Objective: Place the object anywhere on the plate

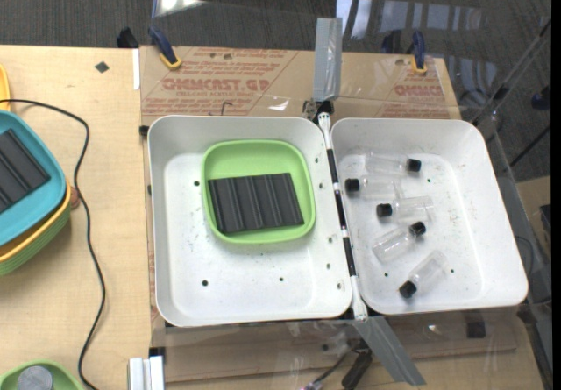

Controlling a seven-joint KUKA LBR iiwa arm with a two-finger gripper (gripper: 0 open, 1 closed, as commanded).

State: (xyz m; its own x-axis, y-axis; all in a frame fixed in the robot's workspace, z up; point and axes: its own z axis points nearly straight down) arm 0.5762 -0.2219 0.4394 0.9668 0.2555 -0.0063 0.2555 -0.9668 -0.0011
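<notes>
A green square plate [298,160] sits in the left white bin [175,292], toward its upper middle. A dark ribbed rectangular pad [256,202] lies flat on the plate. In the right white bin [491,283] lie several clear plastic vials with black caps, among them one near the top [399,166], one in the middle [405,207] and one near the front [421,276].
Stacked teal and yellow-green plates [35,204] with a dark pad sit at the left edge on the wooden bench. A black cable [90,230] runs down the bench left of the bins. Cardboard and clear panels held by clamps [165,48] stand behind the bins.
</notes>
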